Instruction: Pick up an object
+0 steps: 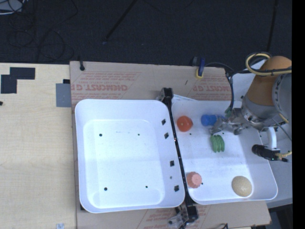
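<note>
Over the right bin (267,194), the gripper (223,126) hangs beside the blue ball (208,120), just above the green toy (218,143). Whether its fingers are open, I cannot tell. Open floor lies between the orange ball (185,123), pink ball (193,179) and tan ball (242,185).

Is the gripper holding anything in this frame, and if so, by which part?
Nothing is visibly held. The gripper hovers between the blue object and the green object, with nothing seen between its fingers.

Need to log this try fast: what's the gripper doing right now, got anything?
Gripper: low over the right bin, between the blue object and the green object; open or shut cannot be told, no object seen held.
</note>
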`<state>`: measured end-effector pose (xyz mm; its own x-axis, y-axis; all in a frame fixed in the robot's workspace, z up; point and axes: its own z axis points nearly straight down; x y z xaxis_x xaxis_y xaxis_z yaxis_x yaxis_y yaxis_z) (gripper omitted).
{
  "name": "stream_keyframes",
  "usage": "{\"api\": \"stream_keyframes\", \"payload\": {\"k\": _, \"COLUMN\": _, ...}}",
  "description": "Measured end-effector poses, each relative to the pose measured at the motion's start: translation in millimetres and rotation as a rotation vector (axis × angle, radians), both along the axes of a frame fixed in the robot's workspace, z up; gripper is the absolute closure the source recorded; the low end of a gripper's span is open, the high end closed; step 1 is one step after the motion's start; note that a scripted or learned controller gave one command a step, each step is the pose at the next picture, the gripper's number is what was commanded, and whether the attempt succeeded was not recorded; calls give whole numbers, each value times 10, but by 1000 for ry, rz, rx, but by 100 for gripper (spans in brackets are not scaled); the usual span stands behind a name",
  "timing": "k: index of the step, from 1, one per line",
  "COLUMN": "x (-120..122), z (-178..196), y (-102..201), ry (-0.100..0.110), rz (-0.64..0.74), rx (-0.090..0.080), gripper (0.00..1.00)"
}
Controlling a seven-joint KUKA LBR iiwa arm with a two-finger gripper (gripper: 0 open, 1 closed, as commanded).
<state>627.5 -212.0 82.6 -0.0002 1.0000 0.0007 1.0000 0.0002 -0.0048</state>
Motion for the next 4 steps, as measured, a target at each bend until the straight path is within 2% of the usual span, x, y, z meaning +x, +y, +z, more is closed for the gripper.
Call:
{"api": "stream_keyframes", "payload": {"k": 1, "x": 18, "z": 155, "y": -4, "ry": -2, "rz": 1, "rx": 0, "gripper": 100}}
{"api": "stream_keyframes", "payload": {"k": 2, "x": 189, "z": 1117, "y": -24, "ry": -14, "rz": 2, "rx": -4, "gripper": 100}}
{"api": "stream_keyframes", "payload": {"k": 3, "x": 163, "z": 1047, "y": -16, "ry": -4, "rz": 2, "rx": -1, "gripper": 0}}
{"api": "stream_keyframes", "payload": {"k": 4, "x": -209, "z": 99, "y": -2, "ry": 3, "rz": -2, "rx": 3, "gripper": 0}}
